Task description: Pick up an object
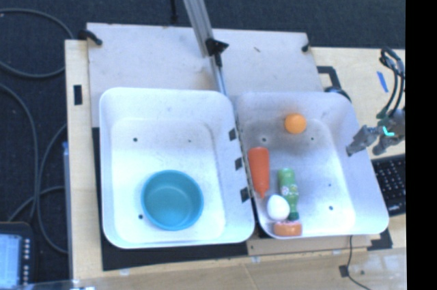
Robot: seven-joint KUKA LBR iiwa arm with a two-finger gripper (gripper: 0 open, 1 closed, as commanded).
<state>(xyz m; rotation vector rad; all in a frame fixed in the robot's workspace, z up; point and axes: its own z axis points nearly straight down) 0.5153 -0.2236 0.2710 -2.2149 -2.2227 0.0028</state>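
Nearest to me, at the front rim of the right bin (355,217), a small orange piece (287,229) lies wedged against a white egg (277,207). A green bottle (287,185) touches the egg from behind, and a long orange-red carrot (259,169) lies just beside them along the bin's left wall. That makes a tight cluster in the front left corner. An orange ball (295,123) sits alone toward the back of the same bin, well apart from the rest. The left bin (123,111) holds a blue bowl (172,200).

The hand (360,140) hangs over the right rim of the right bin, off to the side of everything and touching nothing. From here it is small and blurred, so I cannot tell whether it is wide or narrow, and it holds nothing that I can see.

As I judge it, the step is to choose a target and come down on it. The ball looks like the cleanest choice, since it has bare floor all round and lies closest to the hand. It will likely roll, though, so the descent should be centred squarely over it and the close should be gentle. The carrot would be steadier if gripped across its narrow width, but the wall beside it leaves little room. The egg and bottle crowd each other, and a grab there risks nudging one into the other. The worktop (171,268) round the bins does not come into it.
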